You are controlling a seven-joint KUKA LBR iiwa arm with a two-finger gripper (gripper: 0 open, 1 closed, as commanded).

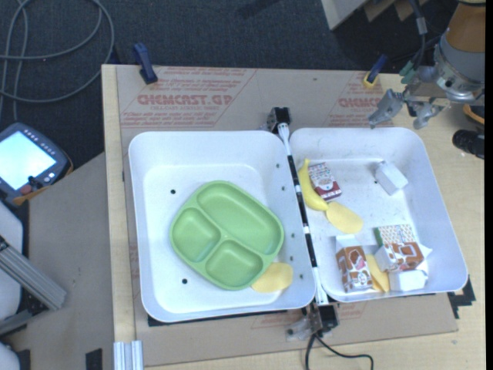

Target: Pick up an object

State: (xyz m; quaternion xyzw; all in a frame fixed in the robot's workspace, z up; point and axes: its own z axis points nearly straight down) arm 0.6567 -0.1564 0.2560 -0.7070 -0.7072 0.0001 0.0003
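My gripper [403, 114] hangs over the far edge of the right bin [439, 199], its fingers [383, 111] spread open with nothing between them. Below it in that bin lie a white block [391, 177], a yellow banana [311, 193] with a small red and white carton [326, 182] leaning on it, and a pale yellow piece [346, 220]. Several small printed cartons [353, 268] cluster at the bin's near right corner. The left bin [154, 176] holds a green divided plate [226, 234] and a pale yellow piece [273, 278] at the plate's near edge.
The bins sit side by side on a cardboard sheet [192, 95] held by blue clamps [144, 62]. A ridge [296, 199] divides the bins. A tablet-like device [27, 162] lies off the bench at left, with cables on the dark floor beyond.
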